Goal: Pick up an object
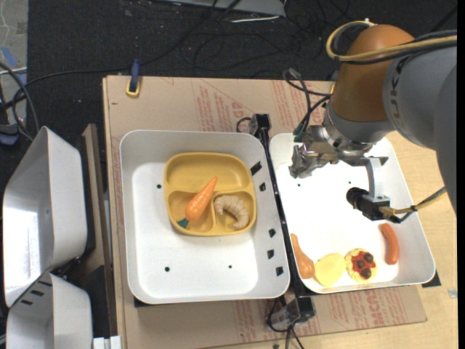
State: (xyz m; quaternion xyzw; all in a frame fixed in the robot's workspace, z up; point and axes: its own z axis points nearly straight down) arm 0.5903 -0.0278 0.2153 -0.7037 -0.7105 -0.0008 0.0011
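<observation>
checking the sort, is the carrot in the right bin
No, the carrot lies in the yellow tray in the left bin.

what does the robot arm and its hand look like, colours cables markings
The arm is a thick rounded grey tube with dark lettering on its side, ending in a bulbous glossy orange band above the wrist. A yellowish cable loops over the orange part, and thin dark wires run beside the wrist. The hand is a small grey metal assembly, with a black camera-like module on a light bracket trailing a yellowish cable.
</observation>
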